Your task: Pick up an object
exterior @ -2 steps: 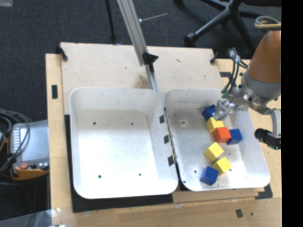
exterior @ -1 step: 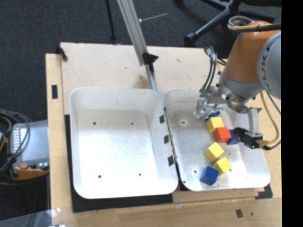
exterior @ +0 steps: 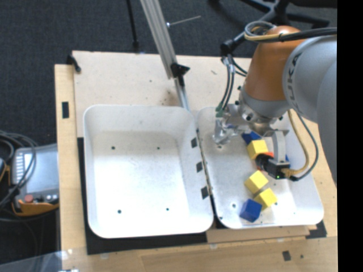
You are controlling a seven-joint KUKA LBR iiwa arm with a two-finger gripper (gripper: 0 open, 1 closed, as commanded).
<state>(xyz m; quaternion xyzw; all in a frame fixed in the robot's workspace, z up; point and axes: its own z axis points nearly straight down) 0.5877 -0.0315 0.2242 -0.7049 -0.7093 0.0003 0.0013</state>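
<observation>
Over the right bin, a grab that may close on nothing

Over the right bin (exterior: 309, 208) hangs the arm (exterior: 283, 67), its gripper (exterior: 223, 134) low near the bin's upper-left part, close to the wall shared with the left bin (exterior: 142, 169). How wide the gripper stands cannot be told from this slant; the metal parts blur together, and no block shows inside it.

The blocks lie to the right of and below the gripper. One yellow block (exterior: 257, 148) sits just beside a blue block (exterior: 250, 136) that is partly hidden under the wrist. Lower down, a second yellow block (exterior: 256, 181) and a third yellow block (exterior: 266, 198) nearly touch, with a lower blue block (exterior: 250, 209) just beside them near the bin's front rim.

The chief risk, as I judge it, is a miss: the gripper hangs over bare white floor, apart from every block, so closing here would likely catch nothing. A second risk is the bin wall, which stands near enough that a descent could strike or nudge it. Should the arm shift toward the lower cluster, the tightly packed blocks could be pushed aside or wedged together instead of being gripped. The wrist also hides part of the upper blocks, so their exact pose is uncertain.
</observation>
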